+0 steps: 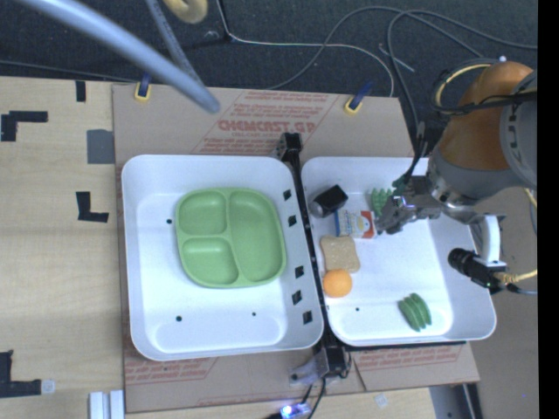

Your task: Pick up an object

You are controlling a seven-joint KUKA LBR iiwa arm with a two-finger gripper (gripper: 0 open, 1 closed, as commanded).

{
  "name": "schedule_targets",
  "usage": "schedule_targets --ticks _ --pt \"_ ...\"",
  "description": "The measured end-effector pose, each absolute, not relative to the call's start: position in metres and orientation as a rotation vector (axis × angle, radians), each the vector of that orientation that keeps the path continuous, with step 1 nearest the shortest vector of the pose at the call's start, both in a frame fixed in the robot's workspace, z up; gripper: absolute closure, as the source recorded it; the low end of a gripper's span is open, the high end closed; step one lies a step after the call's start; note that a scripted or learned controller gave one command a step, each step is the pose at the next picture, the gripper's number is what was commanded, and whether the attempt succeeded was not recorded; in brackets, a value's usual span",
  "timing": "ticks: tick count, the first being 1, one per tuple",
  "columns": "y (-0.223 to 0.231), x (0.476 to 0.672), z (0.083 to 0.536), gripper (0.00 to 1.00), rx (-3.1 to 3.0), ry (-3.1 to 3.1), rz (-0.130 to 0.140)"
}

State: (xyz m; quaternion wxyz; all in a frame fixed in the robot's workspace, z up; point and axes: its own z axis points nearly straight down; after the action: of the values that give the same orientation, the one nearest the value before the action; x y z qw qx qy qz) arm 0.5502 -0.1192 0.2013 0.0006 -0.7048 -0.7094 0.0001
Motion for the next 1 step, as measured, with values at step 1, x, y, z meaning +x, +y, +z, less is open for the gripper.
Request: schedule_targets --ticks 1 --pt "-0.0696 0.5530 0.2099 1.00 -2.213 -2.228 -0.002"
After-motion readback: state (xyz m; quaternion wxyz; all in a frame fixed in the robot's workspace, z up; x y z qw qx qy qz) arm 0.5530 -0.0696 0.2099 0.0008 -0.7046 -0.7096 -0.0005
